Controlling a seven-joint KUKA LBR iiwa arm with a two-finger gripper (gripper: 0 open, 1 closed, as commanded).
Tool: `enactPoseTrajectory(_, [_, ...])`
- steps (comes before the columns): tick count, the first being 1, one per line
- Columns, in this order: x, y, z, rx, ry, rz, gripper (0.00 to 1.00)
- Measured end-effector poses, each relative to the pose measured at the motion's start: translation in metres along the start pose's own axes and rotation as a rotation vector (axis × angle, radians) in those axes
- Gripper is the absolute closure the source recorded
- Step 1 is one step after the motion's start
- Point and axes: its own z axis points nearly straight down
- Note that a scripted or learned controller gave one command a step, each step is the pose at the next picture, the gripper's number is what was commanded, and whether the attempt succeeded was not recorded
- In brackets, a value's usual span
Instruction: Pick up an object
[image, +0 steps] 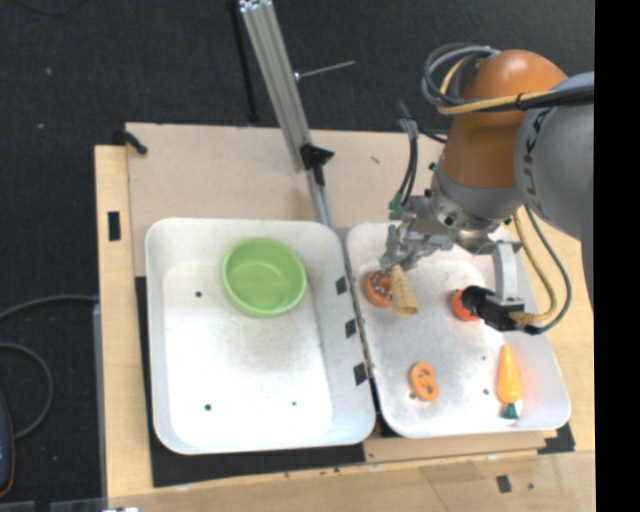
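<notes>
1. A tan bench (200, 170) on a dark floor bears two white bins.
2. The left bin (180, 405) holds a green bowl (264, 277).
3. The right bin (455, 420) holds a tan cone (404, 292) near its left wall, touching a red disc (377, 289), with a pretzel (424, 381) and a carrot (509, 374) nearer the front.
4. The gripper (396, 262) hangs at the cone's top; I cannot tell whether it is open or closed.

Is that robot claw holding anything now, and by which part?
Cannot tell: the gripper sits at the upper end of the tan cone, but no clear grip shows.
</notes>
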Motion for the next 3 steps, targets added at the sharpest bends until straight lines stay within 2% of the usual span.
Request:
enactPoseTrajectory(1, [0.054, 0.025, 0.004, 0.0, 0.001, -0.001, 1.0])
enactPoseTrajectory(2, [0.102, 0.029, 0.004, 0.001, 0.002, -0.001, 1.0])
enactPoseTrajectory(3, [0.099, 0.029, 0.004, 0.002, -0.001, 0.003, 0.0])
